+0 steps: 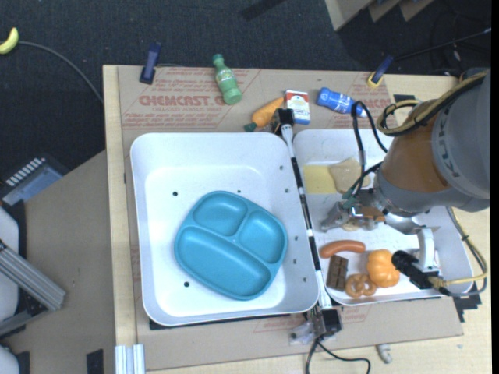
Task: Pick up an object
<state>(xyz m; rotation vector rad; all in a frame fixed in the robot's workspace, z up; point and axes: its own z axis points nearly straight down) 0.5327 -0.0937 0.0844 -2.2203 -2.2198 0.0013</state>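
My gripper (341, 216) is low inside the right bin (468, 267), near its left wall, with the grey arm and its orange band behind it to the right. Just below the gripper lie a red sausage (342, 248), a brown chocolate bar (337, 272), a pretzel (360, 287) and an orange pepper (379, 266). A small tan item (356, 225) sits right by the gripper, partly hidden. Above it lie a yellow cheese slice (317, 179) and a tan bread piece (345, 174). Nothing is visibly held.
The left bin (156, 170) holds a blue divided plate (230, 244). On the board behind the bins lie a green bottle (227, 80), a carrot (267, 114), a small carton (297, 106), a blue can (335, 100) and two clips (150, 62).
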